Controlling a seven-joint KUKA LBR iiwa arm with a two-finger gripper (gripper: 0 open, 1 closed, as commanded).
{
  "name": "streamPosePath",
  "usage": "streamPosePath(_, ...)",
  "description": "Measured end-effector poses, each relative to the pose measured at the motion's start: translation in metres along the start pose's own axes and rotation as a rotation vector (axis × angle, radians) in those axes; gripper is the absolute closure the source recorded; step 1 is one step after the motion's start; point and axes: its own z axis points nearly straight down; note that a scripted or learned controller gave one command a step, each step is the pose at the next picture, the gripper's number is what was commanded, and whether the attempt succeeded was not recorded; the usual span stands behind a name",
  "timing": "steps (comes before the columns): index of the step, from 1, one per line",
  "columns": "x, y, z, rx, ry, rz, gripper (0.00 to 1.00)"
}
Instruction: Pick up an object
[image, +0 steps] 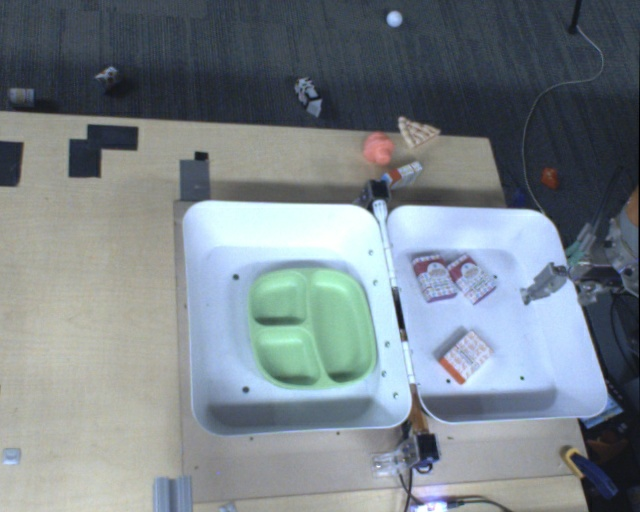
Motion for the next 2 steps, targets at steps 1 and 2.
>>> streamPosePath(1, 0.032, -0.002, 0.121, -0.003, -0.001, 0.0, 0.0)
streamPosePath(2, 0.109, -0.042, 0.121, -0.009, -0.001, 0.0, 0.0)
